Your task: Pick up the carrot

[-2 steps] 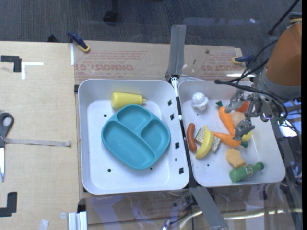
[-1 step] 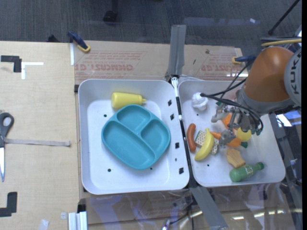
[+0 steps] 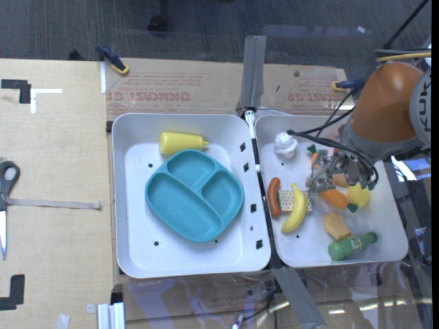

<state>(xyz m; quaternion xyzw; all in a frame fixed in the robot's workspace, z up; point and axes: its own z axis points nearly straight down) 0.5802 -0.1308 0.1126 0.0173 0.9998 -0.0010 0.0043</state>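
On the far left we see scissors point(image 3: 5, 184) lying on the bare wooden bench point(image 3: 55, 149), with black tape marks near the edges; the cardboard sheet point(image 3: 178, 88) behind the bins carries red printing, mirrored and upside down from here, and we cannot read it with confidence. The left bin point(image 3: 123, 204) holds a blue divided plate point(image 3: 194, 195) near its middle and a yellow squeeze bottle point(image 3: 181, 142) lying just behind it, near the back wall; the front and left margins of this bin give wide open floor.

Across the shared rim, the right bin point(image 3: 384, 252) is crowded: a red sausage point(image 3: 274, 195) lies near the left wall, a banana point(image 3: 296, 212) just beside it with a waffle-like piece point(image 3: 286, 199) between them, a white crumpled item point(image 3: 285, 144) sits toward the back, and a tan piece point(image 3: 336, 225) and a green bottle point(image 3: 351, 246) lie toward the front; any label on the bottle is too small to read.

The gripper point(image 3: 329, 175) is down among the items at the bin's centre; whether its fingers are apart or together we cannot tell. The carrot point(image 3: 334, 198) lies just in front of it, touching or nearly touching a yellow lemon-like piece point(image 3: 358, 196) on its right. The arm point(image 3: 387, 101) fills the back right corner, leaving little room there.
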